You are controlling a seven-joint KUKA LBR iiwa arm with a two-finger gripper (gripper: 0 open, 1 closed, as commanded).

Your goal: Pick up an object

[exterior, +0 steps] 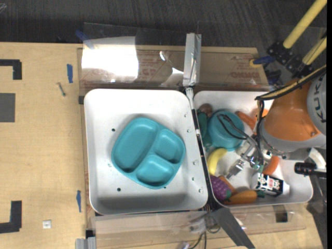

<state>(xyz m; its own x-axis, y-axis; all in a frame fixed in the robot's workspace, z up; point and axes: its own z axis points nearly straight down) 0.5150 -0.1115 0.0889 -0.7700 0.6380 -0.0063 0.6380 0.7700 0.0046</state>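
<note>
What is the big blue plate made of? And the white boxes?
The blue plate looks like plastic: one even teal colour, smooth rounded edges and three moulded sections, with a soft matte look. The left white box and right white box look like hard plastic or painted metal, smooth, with a slight sheen and small holes in the left one; I can't tell which.

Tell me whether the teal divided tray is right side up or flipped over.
Right side up. The teal divided tray lies in the left bin with its three hollow compartments facing up, and nothing lies in them.
</note>
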